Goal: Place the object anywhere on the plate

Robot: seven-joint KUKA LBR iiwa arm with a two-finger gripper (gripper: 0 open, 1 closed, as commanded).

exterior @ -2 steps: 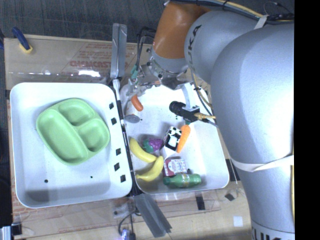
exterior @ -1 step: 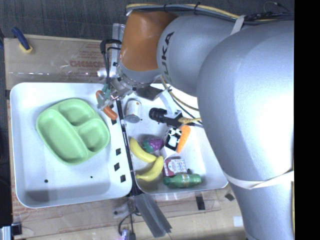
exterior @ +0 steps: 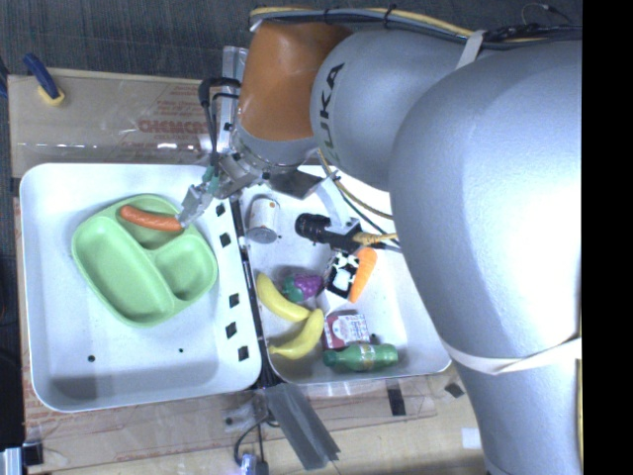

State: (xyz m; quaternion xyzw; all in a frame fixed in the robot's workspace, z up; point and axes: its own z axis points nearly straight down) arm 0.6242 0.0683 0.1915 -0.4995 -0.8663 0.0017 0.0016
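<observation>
Hovering at the green divided plastic plate point(exterior: 138, 270), the jaws point(exterior: 195, 203) touch the orange sausage point(exterior: 150, 218) lying on its rim; whether they clench it I cannot tell, so the next move seems releasing and lifting.

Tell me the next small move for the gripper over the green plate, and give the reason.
Probably lift the gripper straight up and away. The orange sausage already lies in the upper compartment of the green plate, with the fingertips right at its right end, so a sideways pull might drag it off.

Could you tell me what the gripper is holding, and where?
Cannot be told: the gripper sits at the right end of the hot dog on the green plate.
</observation>
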